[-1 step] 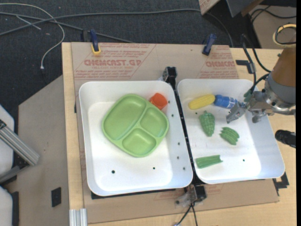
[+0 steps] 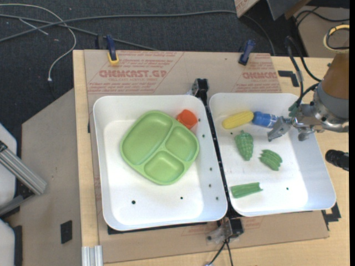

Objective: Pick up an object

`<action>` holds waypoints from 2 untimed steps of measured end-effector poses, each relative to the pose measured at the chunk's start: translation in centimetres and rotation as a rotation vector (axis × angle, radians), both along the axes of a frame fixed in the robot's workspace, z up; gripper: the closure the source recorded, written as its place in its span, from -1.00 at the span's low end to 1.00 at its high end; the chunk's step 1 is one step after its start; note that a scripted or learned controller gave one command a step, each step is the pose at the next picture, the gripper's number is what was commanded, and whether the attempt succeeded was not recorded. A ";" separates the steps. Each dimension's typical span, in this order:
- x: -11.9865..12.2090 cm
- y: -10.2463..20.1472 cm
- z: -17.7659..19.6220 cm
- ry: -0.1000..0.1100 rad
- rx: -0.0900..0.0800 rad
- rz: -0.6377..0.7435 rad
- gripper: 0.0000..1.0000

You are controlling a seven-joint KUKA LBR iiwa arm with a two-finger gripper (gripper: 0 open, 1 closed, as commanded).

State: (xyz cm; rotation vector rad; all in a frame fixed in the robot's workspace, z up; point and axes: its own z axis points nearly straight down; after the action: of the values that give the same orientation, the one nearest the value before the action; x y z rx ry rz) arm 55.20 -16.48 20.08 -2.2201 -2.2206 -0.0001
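Hovering beside the blue object (image 2: 263, 118) (just left of it), the hand (image 2: 289, 127) looks spread.

- a green divided plate (image 2: 160, 147) is seen in the left bin (image 2: 111, 204), with an orange object (image 2: 187, 117) touching its far right edge.
- in the right bin (image 2: 310, 195), a yellow corn cob (image 2: 237, 119), a blue object (image 2: 263, 118) and three green vegetables (image 2: 244, 145) (image 2: 270, 159) (image 2: 246, 190) are laid.
- the gripper (image 2: 288, 127) is positioned over the far right of that bin, just beside the blue object.
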 end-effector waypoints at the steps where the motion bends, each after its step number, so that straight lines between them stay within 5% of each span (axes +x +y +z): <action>1: -0.9 0.1 -4.7 0.006 0.002 -0.001 -1.00; 2: -1.5 0.0 -10.4 0.000 0.000 -0.001 -1.00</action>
State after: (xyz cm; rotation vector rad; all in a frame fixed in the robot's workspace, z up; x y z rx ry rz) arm 53.70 -16.44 9.64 -2.2204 -2.2197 -0.0001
